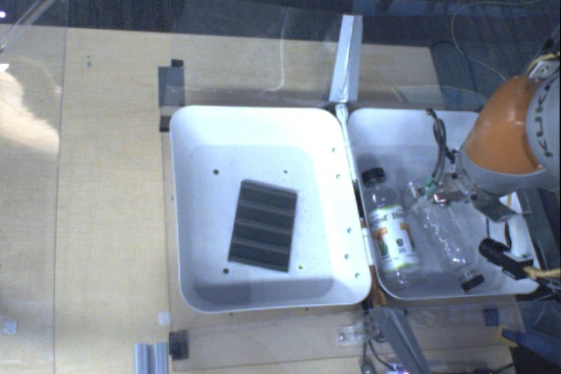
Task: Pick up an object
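Two clear plastic bottles lie in the right bin [394, 129]. One bottle [391, 234] has a white and green label and a black cap pointing to the back. The other bottle [445, 237] is bare, with its black cap toward the bin's front right corner. My gripper [435, 190] hangs low over the back end of the bare bottle, under the orange band of the arm [504, 131]. A dark ribbed rectangular pad [263, 225] lies flat in the left bin [202, 188].
The two bins meet at a narrow ridge [355, 197] close to the labelled bottle. A metal bracket [344, 66] stands behind the bins. Cables and a black fitting [500, 255] hang from the arm over the right bin's right side.
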`<state>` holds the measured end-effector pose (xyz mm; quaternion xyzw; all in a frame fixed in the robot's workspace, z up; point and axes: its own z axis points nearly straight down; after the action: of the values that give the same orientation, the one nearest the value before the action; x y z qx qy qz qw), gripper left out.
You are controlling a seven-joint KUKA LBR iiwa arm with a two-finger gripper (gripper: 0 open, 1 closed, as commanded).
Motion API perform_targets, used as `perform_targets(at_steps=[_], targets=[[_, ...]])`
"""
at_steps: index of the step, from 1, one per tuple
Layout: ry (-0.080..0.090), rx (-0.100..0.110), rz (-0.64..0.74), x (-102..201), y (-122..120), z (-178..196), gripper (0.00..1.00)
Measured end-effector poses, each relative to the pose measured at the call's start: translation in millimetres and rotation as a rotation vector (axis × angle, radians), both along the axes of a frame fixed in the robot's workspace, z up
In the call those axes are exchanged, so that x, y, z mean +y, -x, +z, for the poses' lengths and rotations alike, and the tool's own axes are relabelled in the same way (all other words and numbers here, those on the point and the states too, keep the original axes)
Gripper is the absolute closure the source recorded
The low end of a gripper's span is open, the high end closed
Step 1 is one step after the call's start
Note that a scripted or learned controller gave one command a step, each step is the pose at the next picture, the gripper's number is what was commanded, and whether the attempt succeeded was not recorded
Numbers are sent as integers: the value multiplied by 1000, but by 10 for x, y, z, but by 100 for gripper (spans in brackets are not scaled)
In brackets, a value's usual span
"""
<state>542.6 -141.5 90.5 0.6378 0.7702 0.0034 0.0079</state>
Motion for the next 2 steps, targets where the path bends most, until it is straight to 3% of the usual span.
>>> perform_targets(at_steps=[1, 2], targets=[[0, 0, 0, 0, 0, 0, 0], [-3, 8, 26, -231, -6, 503, 0]])
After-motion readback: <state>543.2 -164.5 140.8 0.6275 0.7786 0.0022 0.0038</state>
